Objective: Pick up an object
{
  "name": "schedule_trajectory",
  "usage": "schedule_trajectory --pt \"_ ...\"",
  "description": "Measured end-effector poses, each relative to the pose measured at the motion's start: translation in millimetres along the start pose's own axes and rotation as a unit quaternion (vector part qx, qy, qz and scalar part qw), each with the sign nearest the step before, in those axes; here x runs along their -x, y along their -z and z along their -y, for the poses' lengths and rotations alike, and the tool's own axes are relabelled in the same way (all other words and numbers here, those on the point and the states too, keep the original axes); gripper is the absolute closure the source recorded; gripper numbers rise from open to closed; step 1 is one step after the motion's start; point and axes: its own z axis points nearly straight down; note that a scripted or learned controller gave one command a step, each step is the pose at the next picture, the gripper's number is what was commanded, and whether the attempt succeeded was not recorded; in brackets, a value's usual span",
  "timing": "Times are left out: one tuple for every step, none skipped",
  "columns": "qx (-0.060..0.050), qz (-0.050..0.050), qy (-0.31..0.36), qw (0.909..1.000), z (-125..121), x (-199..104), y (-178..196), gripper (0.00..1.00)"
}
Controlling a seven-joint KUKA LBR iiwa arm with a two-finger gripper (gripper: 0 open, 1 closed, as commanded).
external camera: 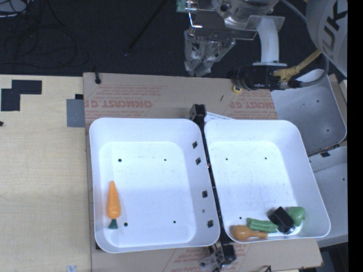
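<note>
lying lengthwise up the left bin (pixel 102 135), carrot (pixel 113 200) tip points away; pincer (pixel 199 67) state unclear.

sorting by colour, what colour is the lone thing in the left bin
Orange, with a dark green tip: a toy carrot, seen in the camera view.

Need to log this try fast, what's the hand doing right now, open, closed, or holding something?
Hand: raised above the far edge of the bench, behind the bins; open or closed cannot be told, and nothing is seen held in it.

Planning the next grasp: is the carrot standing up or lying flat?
Lying flat. The carrot rests lengthwise on the left bin floor, orange tip toward the back, green end forward.
</note>
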Motion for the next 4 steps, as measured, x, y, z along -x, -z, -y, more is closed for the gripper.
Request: schedule_trajectory --pt "0.000 0.000 -0.001 1.0000 12.2 59.1 -1.2 1.00" --pt "-0.003 0.000 -0.002 1.0000 27.0 130.9 -64.2 1.00" --pt "-0.005 0.000 -0.002 1.0000 10.5 200.2 -178.5 1.00" --pt "0.007 -0.002 0.007 0.9999 -27.2 94.9 -77.6 1.00"
